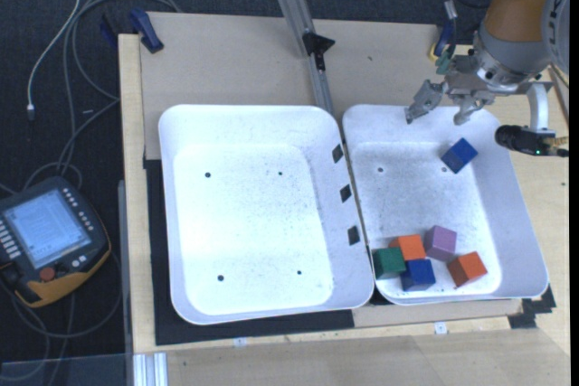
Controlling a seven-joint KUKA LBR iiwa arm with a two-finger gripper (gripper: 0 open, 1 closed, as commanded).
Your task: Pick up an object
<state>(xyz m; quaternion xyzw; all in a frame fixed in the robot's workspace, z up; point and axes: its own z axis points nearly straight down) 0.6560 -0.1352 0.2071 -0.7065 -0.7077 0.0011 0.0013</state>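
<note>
My gripper (441,111) hangs over the far edge of the right bin (507,194), its two fingers spread open with nothing between them. A blue cube (460,155) lies alone in the bin's far right part, just below and right of the fingertips. Along the near wall of the same bin sit several blocks: a green one (390,261), an orange one (412,246), a blue one (420,274), a purple one (441,242) and a red-orange one (468,268).
The left bin (181,194) stands beside the right one, with black clips (345,193) along the shared edge. A slanted metal rail (294,4) crosses the bench's far side. A teach pendant (45,235) and cables lie on the floor at left.
</note>
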